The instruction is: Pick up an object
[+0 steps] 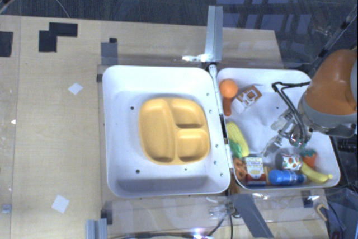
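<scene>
Metal glints on the tool (284, 134), which hangs low inside the right bin (263, 78), over bare white floor near the bin's middle; whether its tips are spread or pressed together I cannot tell, and nothing shows between them. This looks like the approach step, with no object chosen yet. Candidates lie around it in that bin: a small carton (291, 163) just below the tool, a blue bottle (285, 177) and banana (317, 176) along the near wall, corn (235, 136) toward the left wall. Next comes settling over one piece and descending squarely.
</scene>
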Action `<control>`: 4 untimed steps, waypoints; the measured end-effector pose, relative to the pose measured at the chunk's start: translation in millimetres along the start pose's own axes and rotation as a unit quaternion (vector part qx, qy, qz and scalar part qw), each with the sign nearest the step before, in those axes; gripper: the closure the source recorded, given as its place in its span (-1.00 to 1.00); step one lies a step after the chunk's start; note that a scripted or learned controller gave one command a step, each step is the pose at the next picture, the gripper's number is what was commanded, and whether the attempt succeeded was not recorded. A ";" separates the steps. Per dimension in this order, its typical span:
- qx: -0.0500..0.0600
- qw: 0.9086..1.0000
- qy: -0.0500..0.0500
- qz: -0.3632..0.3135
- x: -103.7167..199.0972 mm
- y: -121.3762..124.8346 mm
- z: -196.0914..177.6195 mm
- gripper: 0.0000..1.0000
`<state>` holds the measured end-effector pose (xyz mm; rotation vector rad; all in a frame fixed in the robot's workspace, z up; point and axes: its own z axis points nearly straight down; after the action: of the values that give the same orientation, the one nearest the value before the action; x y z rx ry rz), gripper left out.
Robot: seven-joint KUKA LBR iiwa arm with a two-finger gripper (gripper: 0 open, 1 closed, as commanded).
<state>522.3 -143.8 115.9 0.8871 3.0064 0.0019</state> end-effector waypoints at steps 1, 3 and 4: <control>0.000 0.998 -0.001 0.057 -75.0 -1.0 22.8 -1.00; -0.003 0.955 -0.002 0.296 14.4 2.5 25.8 -1.00; -0.003 0.955 -0.002 0.296 14.1 2.4 25.8 -1.00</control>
<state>511.9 -134.1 90.0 1.7342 2.6050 0.0109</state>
